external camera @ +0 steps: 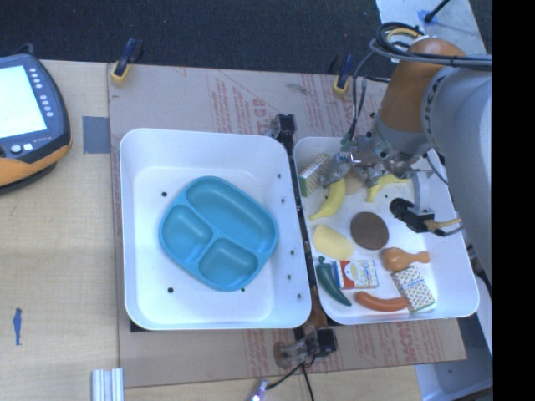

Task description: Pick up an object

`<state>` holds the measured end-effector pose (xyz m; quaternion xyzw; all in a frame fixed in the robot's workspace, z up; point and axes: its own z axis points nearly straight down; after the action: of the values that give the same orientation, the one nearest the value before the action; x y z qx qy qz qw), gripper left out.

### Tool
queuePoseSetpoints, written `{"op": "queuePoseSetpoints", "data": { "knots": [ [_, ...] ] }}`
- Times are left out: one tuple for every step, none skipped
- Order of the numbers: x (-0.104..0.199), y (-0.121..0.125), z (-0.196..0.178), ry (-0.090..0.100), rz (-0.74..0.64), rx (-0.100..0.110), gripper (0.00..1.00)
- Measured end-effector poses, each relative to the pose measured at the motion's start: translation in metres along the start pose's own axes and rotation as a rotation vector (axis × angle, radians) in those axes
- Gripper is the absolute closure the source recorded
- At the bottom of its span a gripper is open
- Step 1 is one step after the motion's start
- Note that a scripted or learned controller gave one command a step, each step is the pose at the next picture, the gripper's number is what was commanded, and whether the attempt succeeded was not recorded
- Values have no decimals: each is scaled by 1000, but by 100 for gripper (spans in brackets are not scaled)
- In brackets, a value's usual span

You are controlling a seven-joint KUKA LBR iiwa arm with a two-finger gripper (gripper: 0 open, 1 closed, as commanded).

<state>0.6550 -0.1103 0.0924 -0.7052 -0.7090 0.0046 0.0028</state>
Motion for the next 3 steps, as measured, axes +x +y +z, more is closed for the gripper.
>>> {"op": "queuePoseSetpoints", "data": {
  "knots": [
    [-26,-77,2,1,0,-5,0],
    [2,-85,2,2,-1,-5,0],
    [0,-86,-8,1,-5,-2,100]
  ]
}}
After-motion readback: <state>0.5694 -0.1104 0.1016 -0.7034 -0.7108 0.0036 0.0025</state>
